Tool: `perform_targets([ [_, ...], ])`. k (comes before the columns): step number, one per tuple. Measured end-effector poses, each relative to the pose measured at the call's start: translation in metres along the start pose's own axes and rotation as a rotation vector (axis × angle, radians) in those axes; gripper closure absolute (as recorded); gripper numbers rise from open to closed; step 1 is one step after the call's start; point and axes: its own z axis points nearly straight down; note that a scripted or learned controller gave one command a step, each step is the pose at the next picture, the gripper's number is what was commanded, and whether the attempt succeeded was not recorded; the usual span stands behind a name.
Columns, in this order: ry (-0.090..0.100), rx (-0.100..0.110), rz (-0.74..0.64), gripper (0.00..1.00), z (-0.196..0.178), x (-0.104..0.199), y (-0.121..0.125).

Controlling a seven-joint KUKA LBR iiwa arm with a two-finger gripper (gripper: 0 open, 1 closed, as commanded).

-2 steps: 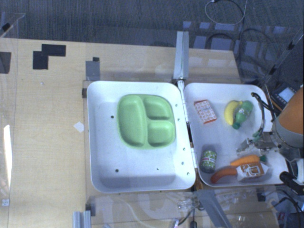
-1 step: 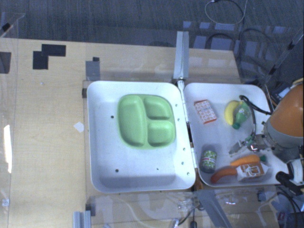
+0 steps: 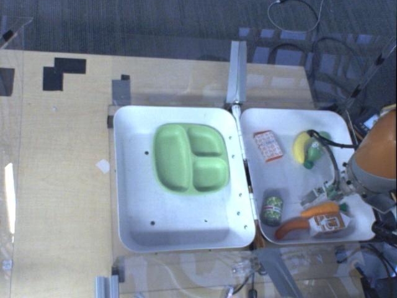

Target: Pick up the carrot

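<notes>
While the arm reaches in low, its tool hovers just above the carrot, grip unclear

jaws just above carrot

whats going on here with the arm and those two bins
A grey arm with an orange band reaches in from the right, its gripper low over the right bin, just above the carrot. Nothing shows between its fingers, so the carrot still lies in the bin beside a sausage, a small carton, a can and a banana. The left bin holds a green divided tray.
</notes>
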Motion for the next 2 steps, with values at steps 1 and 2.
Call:
perform_targets([
  [1,0.006,0.006,-0.262,0.00,0.001,-0.014,0.021],
  [2,-0.002,0.000,-0.359,0.00,0.000,0.001,0.001],
])
